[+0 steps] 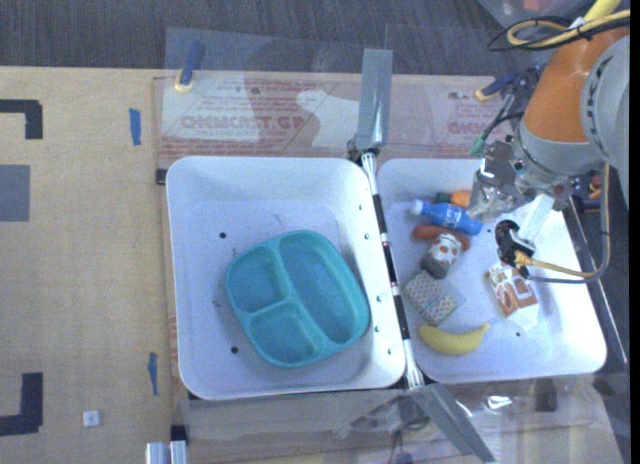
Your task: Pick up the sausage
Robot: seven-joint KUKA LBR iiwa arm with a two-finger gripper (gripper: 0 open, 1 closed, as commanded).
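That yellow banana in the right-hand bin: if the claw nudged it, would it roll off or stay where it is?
The banana would probably stay put or pivot rather than roll: it is curved and lies flat on the right bin floor. Its smooth, glossy look suggests a plastic toy, so likely light, stiff and a little slippery. The checkered block lies close above it, so a push that way might bump it.

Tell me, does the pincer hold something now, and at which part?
It cannot be told: the pincer hangs over the right bin near the blue bottle, its tip too unclear.
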